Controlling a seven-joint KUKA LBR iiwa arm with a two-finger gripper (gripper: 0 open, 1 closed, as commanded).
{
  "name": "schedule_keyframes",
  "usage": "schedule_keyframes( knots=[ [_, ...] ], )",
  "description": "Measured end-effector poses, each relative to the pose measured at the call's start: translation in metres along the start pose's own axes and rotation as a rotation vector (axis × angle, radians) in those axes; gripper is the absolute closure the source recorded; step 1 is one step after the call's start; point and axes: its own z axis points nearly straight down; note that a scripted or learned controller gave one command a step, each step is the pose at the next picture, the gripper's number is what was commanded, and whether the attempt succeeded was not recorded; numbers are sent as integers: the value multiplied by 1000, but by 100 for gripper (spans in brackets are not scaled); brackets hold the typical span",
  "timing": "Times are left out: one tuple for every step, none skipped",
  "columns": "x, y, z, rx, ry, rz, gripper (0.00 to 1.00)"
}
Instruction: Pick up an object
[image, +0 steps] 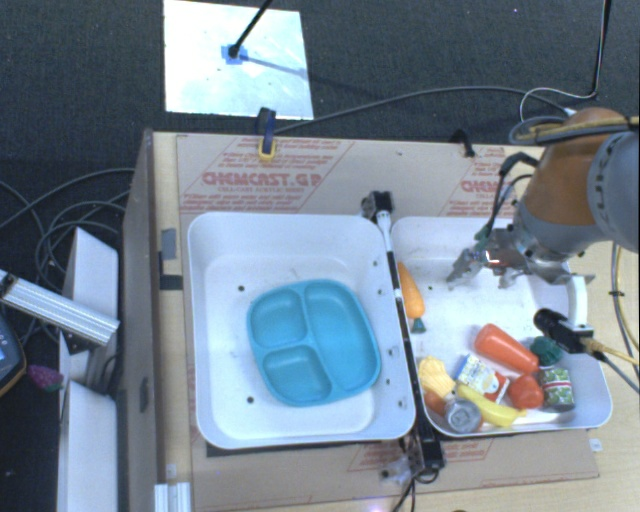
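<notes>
Nothing lifted yet. End effector (487, 262) hovering over bare floor of right bin (440, 240), fingers spread, holding nothing. Carrot (504, 348) and other toys piled at near end, untouched; whole pick remaining.

Gripper (484, 267) low, fingers spread

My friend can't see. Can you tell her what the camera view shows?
A robot arm reaches in from the right, its end effector above the right bin, where toy food is piled at the near end: a carrot, banana, corn. The left bin holds a blue plate.
</notes>
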Motion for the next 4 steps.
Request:
schedule_keyframes(
  knots=[
    [-18,-43,65,1,1,0,0],
    [-21,-64,65,2,1,0,0],
    [-21,-63,54,-2,1,0,100],
    [-56,-109,-42,-3,-2,2,100]
  ],
)
